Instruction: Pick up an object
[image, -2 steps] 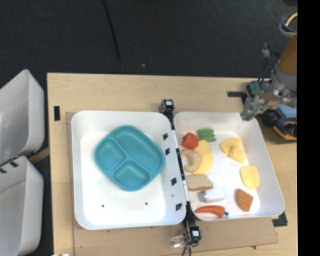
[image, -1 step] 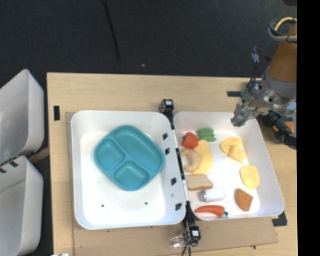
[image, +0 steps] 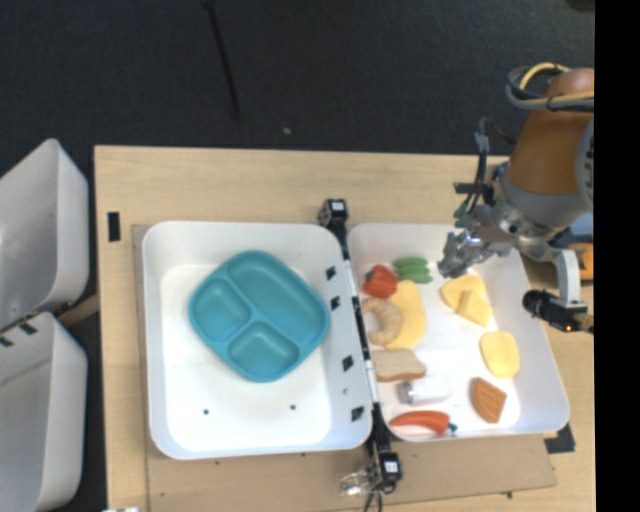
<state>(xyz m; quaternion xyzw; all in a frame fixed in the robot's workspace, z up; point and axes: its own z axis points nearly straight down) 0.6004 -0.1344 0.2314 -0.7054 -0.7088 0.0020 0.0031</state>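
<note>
The right bin (image: 530, 395) holds several toy foods: a red piece (image: 379, 282), a green one (image: 411, 267), a yellow banana (image: 408, 313) under a pale ring-shaped piece (image: 383, 318), a slice of bread (image: 397, 364), a white block (image: 426, 389), a red and white piece (image: 421, 424), a yellow wedge (image: 467, 299), a yellow oval (image: 500, 352) and an orange wedge (image: 488, 400). My gripper (image: 456, 256) hangs over the bin's far part, just above the yellow wedge and right of the green piece. I see nothing between its fingers.
A teal divided plate (image: 259, 313) lies in the left bin (image: 180, 420). Black clips (image: 334, 211) sit along the wall between the bins. White boxes (image: 35, 235) stand off the bench's left edge.
</note>
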